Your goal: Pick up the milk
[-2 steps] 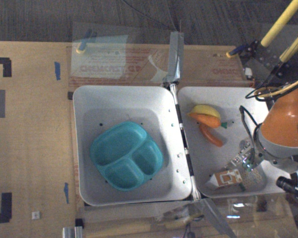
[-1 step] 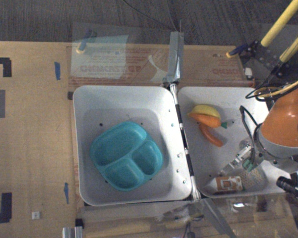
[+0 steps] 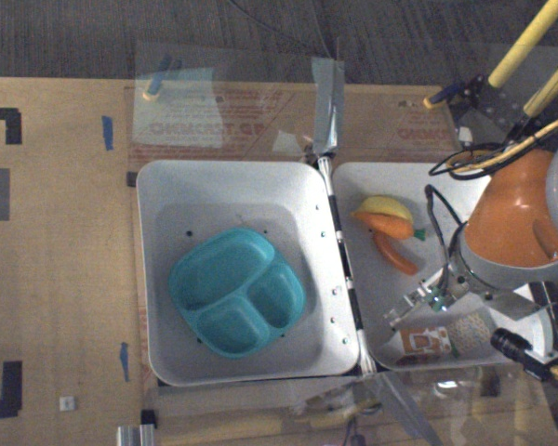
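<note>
A divided tray [image 3: 238, 292] lies in the left bin [image 3: 158, 193]. In the right bin [image 3: 353, 277], carrots [image 3: 391, 235] lie behind the milk carton [image 3: 426, 341].

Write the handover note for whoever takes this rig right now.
Gripper: low in the right bin, just above the milk; grip state unclear.
Milk carton: lying on the right bin's floor near the front wall, not lifted.
Also there: two carrots and a yellow fruit toward the back. Teal divided tray sits in the left bin.
Done: approach only.
Left: grasp and lift the milk.
</note>
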Available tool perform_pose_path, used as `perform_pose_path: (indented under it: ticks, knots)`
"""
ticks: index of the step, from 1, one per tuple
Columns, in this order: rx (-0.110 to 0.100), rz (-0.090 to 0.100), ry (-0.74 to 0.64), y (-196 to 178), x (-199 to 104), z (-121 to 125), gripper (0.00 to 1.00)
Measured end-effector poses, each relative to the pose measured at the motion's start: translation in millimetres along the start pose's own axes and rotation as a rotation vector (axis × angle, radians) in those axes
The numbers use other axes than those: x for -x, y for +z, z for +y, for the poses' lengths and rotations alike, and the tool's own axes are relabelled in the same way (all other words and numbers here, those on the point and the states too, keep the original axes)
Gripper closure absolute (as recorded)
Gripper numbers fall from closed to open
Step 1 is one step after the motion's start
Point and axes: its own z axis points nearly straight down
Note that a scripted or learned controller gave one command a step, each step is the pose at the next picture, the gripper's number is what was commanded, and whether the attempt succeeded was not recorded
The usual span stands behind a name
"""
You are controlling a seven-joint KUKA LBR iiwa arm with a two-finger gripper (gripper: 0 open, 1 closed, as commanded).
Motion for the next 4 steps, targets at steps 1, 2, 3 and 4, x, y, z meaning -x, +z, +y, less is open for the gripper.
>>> perform_pose_path:
  ticks: [1,2,3,4]
  knots:
    - [-0.003,0.004,-0.001,12,-2,0,0.00]
    - [0.000,0.000,-0.067,5,4,-2,0.00]
    - [-0.003,0.005,0.067,16,0,-2,0.00]
    - [0.000,0.000,0.121,-1,5,-4,0.00]
